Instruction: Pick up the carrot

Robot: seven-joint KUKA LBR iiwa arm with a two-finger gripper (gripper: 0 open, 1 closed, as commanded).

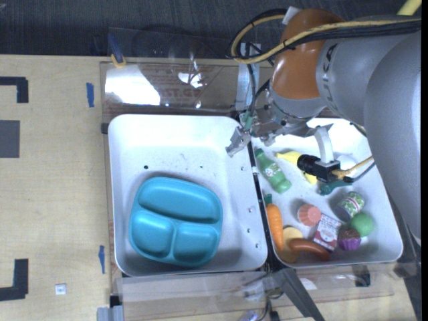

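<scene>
The carrot (274,226), orange with a small green top, lies lengthwise against the left wall of the right bin (391,236), near its front. My gripper (245,139) hangs over the far end of the divider between the two bins, well behind the carrot and apart from it. Its fingers look spread, with nothing between them.
The left bin (127,136) holds a blue divided plate (176,221). Around the carrot in the right bin lie a green bottle (273,172), a yellow banana (289,157), a pink-orange round piece (309,215), a red-white packet (326,231), a sausage (304,247) and a green ball (362,224).
</scene>
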